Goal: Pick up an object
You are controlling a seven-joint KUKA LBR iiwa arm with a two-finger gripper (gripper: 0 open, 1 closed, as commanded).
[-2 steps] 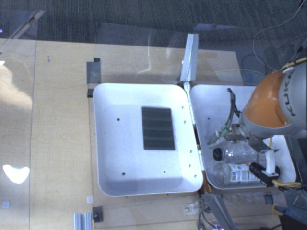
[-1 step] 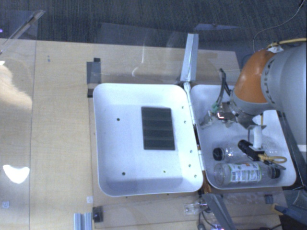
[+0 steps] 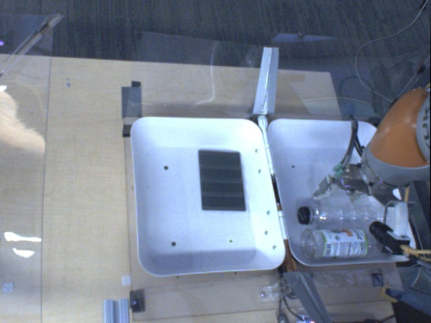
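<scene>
Grey metal marks the gripper, which hangs low over the middle of the right bin at the end of the grey arm with its orange band; the slanted view does not settle how far open it is, and nothing can be seen held in it. Just below the gripper in the view, a clear bottle lies on its side, its black cap pointing towards the left bin; whether the gripper touches this bottle cannot be told. Next to it, along the near wall of the right bin, lies a second bottle, also on its side, wrapped in a white and green label. Both bins stand side by side, edges touching, on a pale wooden bench. A dark ribbed rectangular pad lies flat in the centre of the left bin, well apart from both bottles.
</scene>
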